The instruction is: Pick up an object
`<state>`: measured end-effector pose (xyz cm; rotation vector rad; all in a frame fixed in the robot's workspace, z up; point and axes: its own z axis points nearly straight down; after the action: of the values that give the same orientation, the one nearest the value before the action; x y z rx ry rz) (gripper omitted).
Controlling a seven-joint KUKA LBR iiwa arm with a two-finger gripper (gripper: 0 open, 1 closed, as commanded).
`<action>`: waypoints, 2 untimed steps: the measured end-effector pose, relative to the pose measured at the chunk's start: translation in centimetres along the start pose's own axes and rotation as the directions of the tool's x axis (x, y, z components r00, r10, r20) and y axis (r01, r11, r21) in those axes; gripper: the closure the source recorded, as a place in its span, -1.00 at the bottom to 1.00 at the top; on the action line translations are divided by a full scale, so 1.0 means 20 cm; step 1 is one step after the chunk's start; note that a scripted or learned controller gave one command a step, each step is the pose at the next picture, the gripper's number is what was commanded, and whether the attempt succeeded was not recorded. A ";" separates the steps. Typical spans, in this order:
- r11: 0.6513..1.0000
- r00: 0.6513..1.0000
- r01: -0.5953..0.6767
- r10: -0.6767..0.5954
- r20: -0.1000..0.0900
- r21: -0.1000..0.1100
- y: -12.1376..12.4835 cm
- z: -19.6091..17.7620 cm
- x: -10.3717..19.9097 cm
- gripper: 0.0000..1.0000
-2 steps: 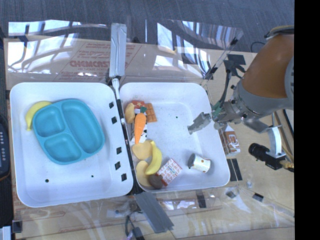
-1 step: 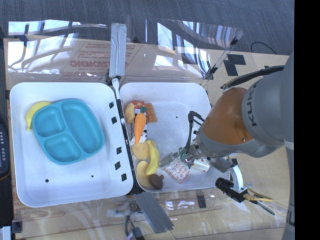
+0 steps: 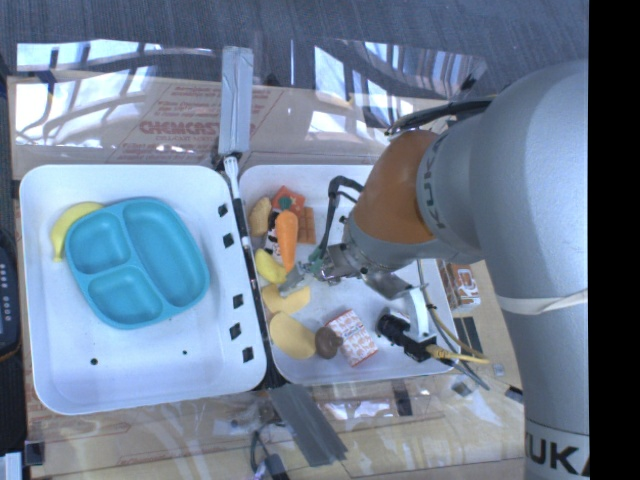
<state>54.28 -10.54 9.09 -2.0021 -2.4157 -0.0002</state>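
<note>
A: Carrot [image 3: 287, 238], orange, lies upright-ish in the right bin [image 3: 440, 363], near that bin's left wall.

B: Biggest first?

A: Grey arm [image 3: 500, 188] covers the right bin's right half. Left bin [image 3: 60, 368], beside the right bin, holds a blue divided plate [image 3: 140, 260] with a banana [image 3: 68, 223] at its far side.

B: Claw?

A: Claw [image 3: 305, 273] low in the right bin, just right of the carrot; opening, can't tell. Nearby: yellow pieces [image 3: 292, 336], small red-white box [image 3: 353, 336].
</note>
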 end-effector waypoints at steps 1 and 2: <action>0.989 0.989 -0.150 0.150 0.002 0.000 0.27 0.00 -0.01 -1.00; 0.986 0.986 -0.168 0.168 0.002 0.004 0.22 0.00 0.00 -1.00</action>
<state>58.68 -9.78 9.07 -2.1975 -2.2377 0.0068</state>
